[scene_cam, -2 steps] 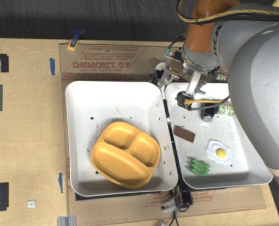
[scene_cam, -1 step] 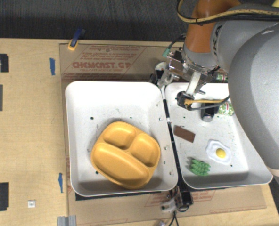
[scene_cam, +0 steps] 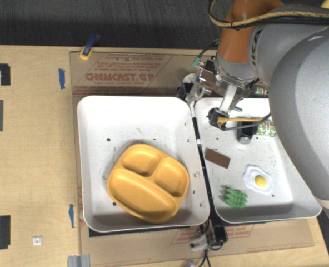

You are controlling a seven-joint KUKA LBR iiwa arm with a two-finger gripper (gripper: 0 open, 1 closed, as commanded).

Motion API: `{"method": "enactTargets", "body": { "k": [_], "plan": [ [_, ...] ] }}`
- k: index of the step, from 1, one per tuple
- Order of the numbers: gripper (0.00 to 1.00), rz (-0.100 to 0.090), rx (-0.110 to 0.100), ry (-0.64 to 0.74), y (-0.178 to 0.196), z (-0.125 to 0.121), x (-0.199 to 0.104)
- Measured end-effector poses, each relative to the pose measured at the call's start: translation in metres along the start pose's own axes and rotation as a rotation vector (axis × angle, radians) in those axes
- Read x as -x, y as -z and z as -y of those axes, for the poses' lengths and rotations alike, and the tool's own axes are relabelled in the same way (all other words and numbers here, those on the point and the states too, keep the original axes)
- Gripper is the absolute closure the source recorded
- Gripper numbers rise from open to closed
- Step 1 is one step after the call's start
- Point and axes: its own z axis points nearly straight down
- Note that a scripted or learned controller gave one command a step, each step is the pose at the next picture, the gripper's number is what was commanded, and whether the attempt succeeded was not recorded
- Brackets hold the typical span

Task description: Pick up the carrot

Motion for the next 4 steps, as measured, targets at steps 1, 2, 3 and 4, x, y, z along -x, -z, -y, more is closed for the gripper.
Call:
{"method": "enactTargets", "body": {
  "k": [1, 2, 3, 4],
  "plan": [
    [0.0, 0.0, 0.0, 0.0, 0.0, 0.0, 0.0],
    [0.0, 0.0, 0.0, 0.0, 0.0, 0.0, 0.0],
    [0.0, -0.001, 0.002, -0.26, 0.0, 0.01, -0.021],
    [0.0, 0.005, 0.023, -0.336, -0.053, 0.039, -0.079]
  ]
}}
